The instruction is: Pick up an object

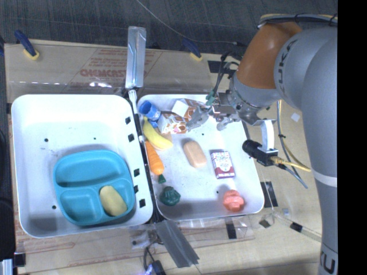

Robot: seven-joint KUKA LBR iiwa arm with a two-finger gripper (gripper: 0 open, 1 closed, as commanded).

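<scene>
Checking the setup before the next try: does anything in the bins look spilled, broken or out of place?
Nothing stands out. The yellow potato-shaped toy sits in a compartment of the blue divided plastic tray in the left white bin. The yellow toy banana and orange toy carrot lie crowded along the right bin's left wall, unspilled.

The pale wooden surface (298, 211) carries two shallow white bins side by side: the left bin (34, 113) and the right bin (252, 182), touching along their shared edge. A blue clamp (26, 43) grips the surface's far left corner.
</scene>
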